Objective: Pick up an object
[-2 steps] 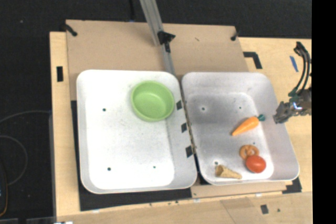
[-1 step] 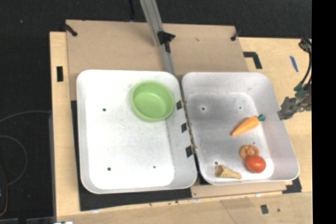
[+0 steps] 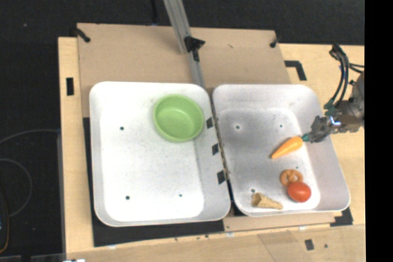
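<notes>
Right now my pincer sits at the right bin's right wall, touching the carrot's tip; I can't tell its state. Nipping just that tip risks it slipping free, I reckon.

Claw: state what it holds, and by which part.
Cannot be told: the claw sits at the carrot's right tip, over the right bin's edge; grip unclear.

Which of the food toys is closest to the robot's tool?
The carrot. Its tip lies right beside the tool at the right bin's edge. The tomato, the small orange piece and the cone lie farther down the bin.
</notes>
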